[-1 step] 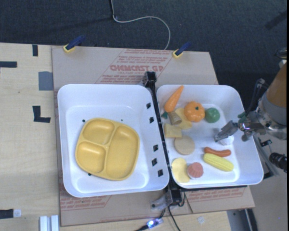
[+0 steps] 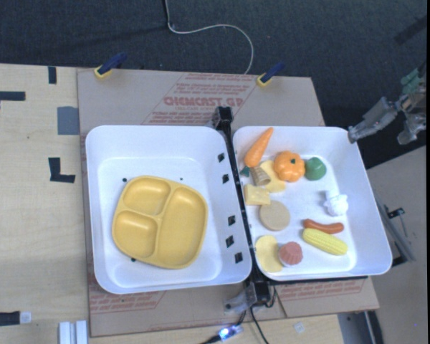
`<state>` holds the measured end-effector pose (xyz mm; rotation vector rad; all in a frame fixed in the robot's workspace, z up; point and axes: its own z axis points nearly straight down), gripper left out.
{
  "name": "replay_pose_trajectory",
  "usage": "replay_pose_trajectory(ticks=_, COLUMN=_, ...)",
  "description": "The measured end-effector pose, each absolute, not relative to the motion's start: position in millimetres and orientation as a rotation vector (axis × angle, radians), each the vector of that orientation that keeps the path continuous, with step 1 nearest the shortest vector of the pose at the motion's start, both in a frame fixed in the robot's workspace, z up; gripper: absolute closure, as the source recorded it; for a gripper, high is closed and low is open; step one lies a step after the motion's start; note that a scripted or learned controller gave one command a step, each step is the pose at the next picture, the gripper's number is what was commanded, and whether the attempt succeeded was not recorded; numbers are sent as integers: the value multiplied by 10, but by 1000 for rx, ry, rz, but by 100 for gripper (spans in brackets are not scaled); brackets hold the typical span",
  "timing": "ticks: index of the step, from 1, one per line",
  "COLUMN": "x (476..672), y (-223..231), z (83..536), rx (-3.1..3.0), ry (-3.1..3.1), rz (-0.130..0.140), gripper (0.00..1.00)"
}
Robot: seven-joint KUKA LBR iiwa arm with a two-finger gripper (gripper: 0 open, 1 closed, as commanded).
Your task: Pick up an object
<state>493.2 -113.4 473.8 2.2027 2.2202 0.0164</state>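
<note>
**Toy food waits in the right bin, arm parked off its far corner**

Toy food (image 2: 294, 206) lies scattered across the right bin (image 2: 369, 213), and nothing has been lifted yet. A carrot (image 2: 259, 147) sits at the bin's eleven o'clock, its long axis slanting from upper right to lower left. An orange pumpkin (image 2: 289, 166) and a green piece (image 2: 315, 168) lie side by side near twelve o'clock. A tan disc (image 2: 275, 216) holds the centre, with pale yellow wedges (image 2: 258, 193) just beside it toward nine o'clock. A white lump (image 2: 336, 204) lies at three o'clock. A red sausage (image 2: 323, 227) and a corn cob (image 2: 325, 243) lie close together at five o'clock, both running roughly left to right. A pink round piece (image 2: 291, 253) rests against a yellow disc (image 2: 267, 252) at seven o'clock.

The left bin (image 2: 100, 156) holds a yellow divided plate (image 2: 160, 221).

The gripper (image 2: 401, 113) hangs outside the right bin, off its one o'clock corner and well apart from every item. It carries nothing; how wide it stands cannot be told at this size. From there the food lies toward seven o'clock, the green piece and white lump probably nearest. The likely next move is a reach inward and down.
</note>
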Motion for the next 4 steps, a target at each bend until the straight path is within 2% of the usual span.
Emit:
replay_pose_trajectory(ticks=1, x=4928, y=-1160, z=4743, rx=2218, ry=2222, rz=-3, gripper=100)
replay_pose_trajectory(ticks=2, x=4965, y=122, z=3693, rx=2213, ry=2245, rz=-11, gripper=100)
replay_pose_trajectory(ticks=3, x=4828, y=1045, z=4067, rx=2207, ry=2236, rz=4, gripper=100)
replay_pose_trajectory(ticks=4, x=4834, y=1062, z=3871, rx=2220, ry=2225, rz=-6, gripper=100)
